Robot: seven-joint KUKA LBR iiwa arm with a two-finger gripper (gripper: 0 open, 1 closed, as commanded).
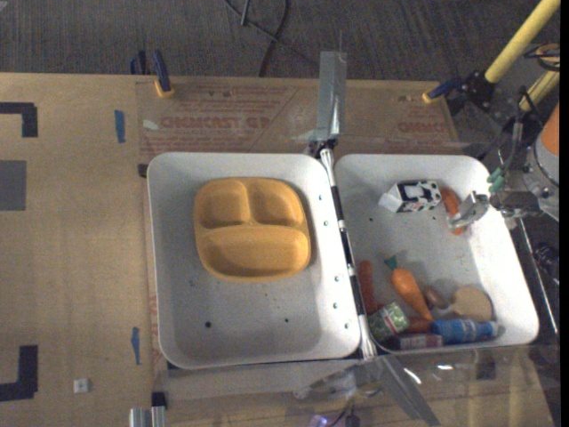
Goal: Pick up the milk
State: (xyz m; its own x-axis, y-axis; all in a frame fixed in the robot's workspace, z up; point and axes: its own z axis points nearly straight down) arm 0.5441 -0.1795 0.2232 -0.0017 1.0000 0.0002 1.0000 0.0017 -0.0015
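Note:
The milk is a small white carton with black cow patches. It lies on its side in the upper part of the right bin. My gripper hangs at the bin's right side, a little right of and below the carton, and is apart from it. A small orange-red piece lies between the carton and the gripper. The grey arm with its orange band comes in from the right edge.
The left bin holds an orange divided plate. In the lower half of the right bin lie a carrot, a red stick, a green can, a blue bottle and a tan biscuit.

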